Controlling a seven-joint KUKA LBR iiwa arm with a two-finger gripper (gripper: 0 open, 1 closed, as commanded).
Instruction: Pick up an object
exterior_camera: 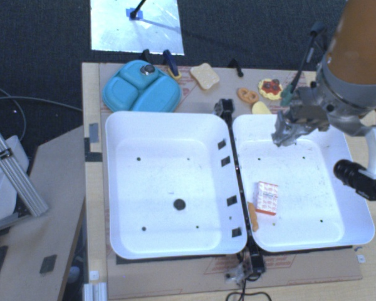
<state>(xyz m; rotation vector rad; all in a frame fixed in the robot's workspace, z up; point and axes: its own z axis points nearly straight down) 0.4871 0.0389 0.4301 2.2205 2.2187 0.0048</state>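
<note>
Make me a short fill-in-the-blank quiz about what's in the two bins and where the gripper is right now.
1. The red-and-white packet lies in the ____ bin.
2. The small dark round object lies in the ____ bin.
3. The gripper hangs over the right bin's ____ edge.
4. Behind the left bin sits a ____ tray.

Missing words: right; left; far; blue

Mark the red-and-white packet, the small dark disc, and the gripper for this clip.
red-and-white packet (267,198): camera view, middle of its top face, right bin.
small dark disc (179,204): camera view, its centre, left bin floor.
gripper (283,138): camera view, at its fingertips, over the right bin.
</note>
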